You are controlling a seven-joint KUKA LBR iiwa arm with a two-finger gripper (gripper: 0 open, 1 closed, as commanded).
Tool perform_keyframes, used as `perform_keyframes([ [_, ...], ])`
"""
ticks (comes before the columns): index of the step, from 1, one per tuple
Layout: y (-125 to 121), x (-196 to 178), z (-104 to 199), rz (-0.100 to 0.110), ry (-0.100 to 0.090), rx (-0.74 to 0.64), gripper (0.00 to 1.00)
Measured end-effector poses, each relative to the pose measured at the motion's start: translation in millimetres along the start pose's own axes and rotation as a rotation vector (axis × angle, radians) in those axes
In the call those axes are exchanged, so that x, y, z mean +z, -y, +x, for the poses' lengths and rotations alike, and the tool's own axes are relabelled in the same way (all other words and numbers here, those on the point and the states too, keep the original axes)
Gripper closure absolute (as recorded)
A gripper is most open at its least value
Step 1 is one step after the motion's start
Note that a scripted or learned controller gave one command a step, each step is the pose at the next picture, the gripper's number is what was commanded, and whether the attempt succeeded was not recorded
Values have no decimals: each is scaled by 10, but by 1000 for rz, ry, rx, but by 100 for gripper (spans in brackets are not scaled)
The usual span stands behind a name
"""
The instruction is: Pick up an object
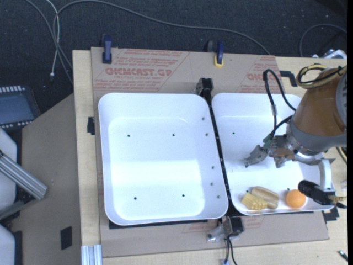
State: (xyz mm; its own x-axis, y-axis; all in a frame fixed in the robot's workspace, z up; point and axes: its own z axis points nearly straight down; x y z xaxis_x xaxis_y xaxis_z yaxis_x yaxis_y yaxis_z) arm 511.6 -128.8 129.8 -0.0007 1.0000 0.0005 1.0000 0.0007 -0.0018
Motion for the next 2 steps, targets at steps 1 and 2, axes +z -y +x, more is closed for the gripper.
perform_keyframes([
  [1, 9, 440, 3, 2, 0, 1, 0],
  [2, -4, 314, 0, -3, 1, 0, 100],
])
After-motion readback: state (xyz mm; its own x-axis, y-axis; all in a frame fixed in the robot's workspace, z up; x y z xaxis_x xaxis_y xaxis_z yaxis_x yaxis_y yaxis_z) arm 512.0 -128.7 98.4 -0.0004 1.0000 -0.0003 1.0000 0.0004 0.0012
